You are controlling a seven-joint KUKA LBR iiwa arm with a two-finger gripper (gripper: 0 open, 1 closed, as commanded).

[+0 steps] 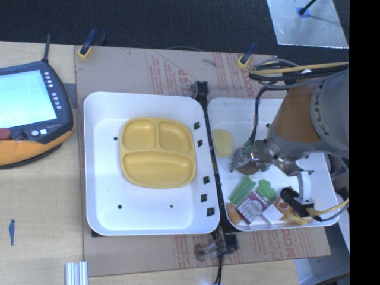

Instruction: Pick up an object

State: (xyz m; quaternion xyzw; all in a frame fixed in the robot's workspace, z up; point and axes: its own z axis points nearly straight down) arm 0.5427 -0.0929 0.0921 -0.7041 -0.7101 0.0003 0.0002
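Two white bins (98, 159), one yellow plate (158, 152), one pendant (32, 114), two clamps (88, 43) at 12 o'clock, one arm (309, 117)

Yellow plate (158, 152) (three compartments), white bins (101, 159), green block (243, 190), maroon packet (252, 207).

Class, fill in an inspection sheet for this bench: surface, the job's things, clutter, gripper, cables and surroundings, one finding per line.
Surface: cardboard sheet on a wooden bench, bearing two white bins.
Job's things: right bin holds a pale yellow round piece, green pieces, a maroon packet.
Clutter: left bin holds a yellow divided plate.
Gripper: gripper low in the right bin; finger state unclear.
Cables: yellow and black cables over the arm.
Surroundings: teach pendant at left; clamps on the cardboard.
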